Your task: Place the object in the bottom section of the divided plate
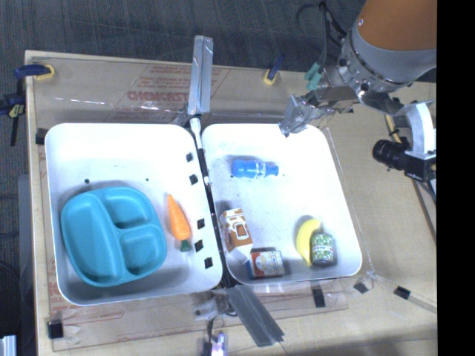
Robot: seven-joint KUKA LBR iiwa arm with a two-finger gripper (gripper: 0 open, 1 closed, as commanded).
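The blue divided plate [111, 234] lies in the left bin [74, 143], toward its front left. An orange carrot [178, 219] lies just right of the plate, against the bin's right wall. My gripper [295, 120] hangs over the back rim of the right bin [334, 199], above and to the right of a blue bottle [254, 169]. Its fingers stand slightly apart with nothing between them. The gripper is far from both the plate and the carrot.
The right bin also holds a brown-and-white carton [237, 229], a small can [266, 262], a yellow banana [306, 237] and a green-lidded jar [322, 249] along its front. A metal bar [200, 76] rises behind the divider between the bins.
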